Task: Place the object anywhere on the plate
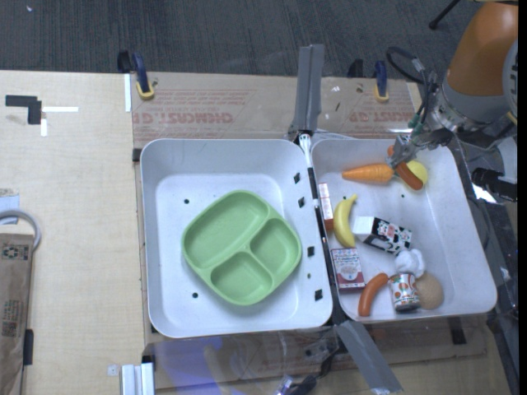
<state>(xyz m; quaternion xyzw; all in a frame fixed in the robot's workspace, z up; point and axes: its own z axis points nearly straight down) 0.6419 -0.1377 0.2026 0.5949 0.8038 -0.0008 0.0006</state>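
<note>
While our gripper (405, 148) hovers low over the right bin's far corner, we risk snagging the carrot (368, 173) or the neighbouring red-yellow fruit (413, 174) together; its closure we cannot tell, both lie just beneath it, well apart from the green plate (240, 248)

Only readable print: red lettering on the cardboard sheet (198, 109) behind the bins, upside down, looks like "CHEMCAST GP". Recycling symbol on the brown bag (15, 286) at far left. Labels on the small carton (347, 268) and can (403, 293) too tiny to read.
</note>
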